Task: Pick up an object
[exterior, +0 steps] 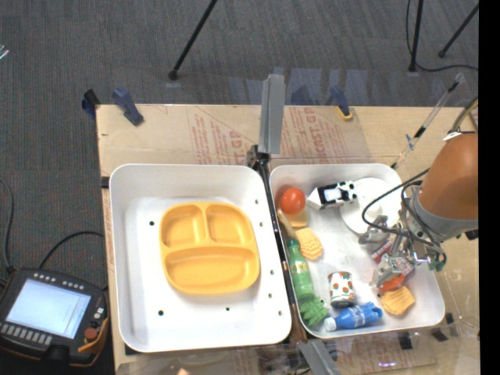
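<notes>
Two white bins sit side by side on the table (195,135). The left bin (125,209) holds a yellow divided plate (209,248). The right bin (426,307) holds a tomato (292,200), a toy cow (337,193), a green bottle (298,272), a small can (341,287), a blue bottle (355,316) and an orange waffle (398,300). The arm's jaws (394,258) hang low over that bin's right side, just above a red item (393,280) beside the waffle. Their state cannot be told.

Yellow divided plate (209,249) in the white left bin (125,209); red ball (292,200); black-and-white cow toy (337,193); green bottle (299,272); blue bottle (353,316); white can with red spots (341,288); orange waffle piece (398,300)
</notes>
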